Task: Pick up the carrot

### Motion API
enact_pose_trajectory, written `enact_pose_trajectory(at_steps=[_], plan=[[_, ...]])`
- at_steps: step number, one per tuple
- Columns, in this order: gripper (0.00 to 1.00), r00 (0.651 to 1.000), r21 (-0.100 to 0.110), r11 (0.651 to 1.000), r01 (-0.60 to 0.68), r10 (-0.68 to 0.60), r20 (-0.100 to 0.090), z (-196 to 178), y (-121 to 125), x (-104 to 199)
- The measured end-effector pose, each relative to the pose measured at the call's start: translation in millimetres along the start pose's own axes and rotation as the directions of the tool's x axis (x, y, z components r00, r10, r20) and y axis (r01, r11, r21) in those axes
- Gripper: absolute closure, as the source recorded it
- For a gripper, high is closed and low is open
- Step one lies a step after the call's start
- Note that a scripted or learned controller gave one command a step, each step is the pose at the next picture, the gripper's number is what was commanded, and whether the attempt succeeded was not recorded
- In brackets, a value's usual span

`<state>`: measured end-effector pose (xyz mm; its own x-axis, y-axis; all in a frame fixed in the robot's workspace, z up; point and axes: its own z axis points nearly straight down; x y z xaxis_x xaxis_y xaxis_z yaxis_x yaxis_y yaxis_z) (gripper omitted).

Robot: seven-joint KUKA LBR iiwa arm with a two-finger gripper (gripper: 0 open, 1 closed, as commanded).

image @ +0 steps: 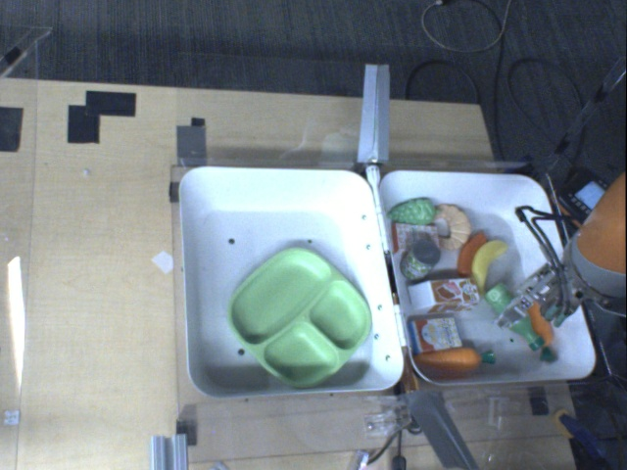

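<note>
A small orange carrot [541,325] with a green tip lies near the right wall of the right bin [578,365]. My gripper [537,304] is low over the carrot's upper end, reaching in from the right and touching or nearly touching it. The grey wrist and orange band cover the bin's right rim. A longer orange piece [449,361] lies along the front wall of the same bin.
The right bin also holds a yellow banana [490,258], an orange piece [472,250], a green block [499,298], a leafy green item [413,211], a grey lump [424,254] and small printed boxes [438,333]. A green divided plate [299,316] sits in the left bin [211,223].
</note>
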<state>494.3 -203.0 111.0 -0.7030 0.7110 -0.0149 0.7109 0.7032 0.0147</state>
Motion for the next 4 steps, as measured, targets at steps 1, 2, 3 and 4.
enact_pose_trajectory(at_steps=[1, 2, 3, 4], plan=[[1.00, 0.986, 0.013, 0.986, -0.165, 0.166, -0.010, -116, 123, 117], [0.00, 0.986, 0.013, 0.986, -0.166, 0.166, -0.010, -116, 123, 117], [0.00, 0.971, 0.009, 0.972, 0.237, -0.237, -0.016, -54, 72, 81], [0.00, 0.951, -0.003, 0.951, 0.308, -0.308, 0.016, -5, 65, 62]])
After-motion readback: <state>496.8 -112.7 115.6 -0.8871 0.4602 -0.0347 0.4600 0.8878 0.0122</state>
